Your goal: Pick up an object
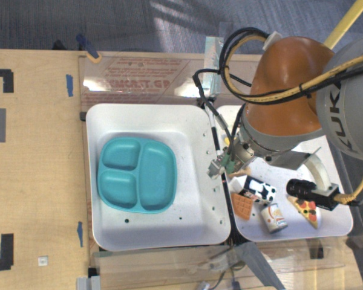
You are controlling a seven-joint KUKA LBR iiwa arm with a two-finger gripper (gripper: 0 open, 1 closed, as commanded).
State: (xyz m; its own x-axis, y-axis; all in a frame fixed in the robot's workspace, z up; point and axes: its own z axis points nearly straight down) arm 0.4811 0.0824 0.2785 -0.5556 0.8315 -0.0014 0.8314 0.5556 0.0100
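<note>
Two bins: the arm hides much of the right bin; pincer state unclear.

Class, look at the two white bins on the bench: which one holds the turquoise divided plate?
The left bin, farther from the arm. The turquoise plate lies alone in it, whereas the right bin holds a clutter of small things, among them a small can.
</note>
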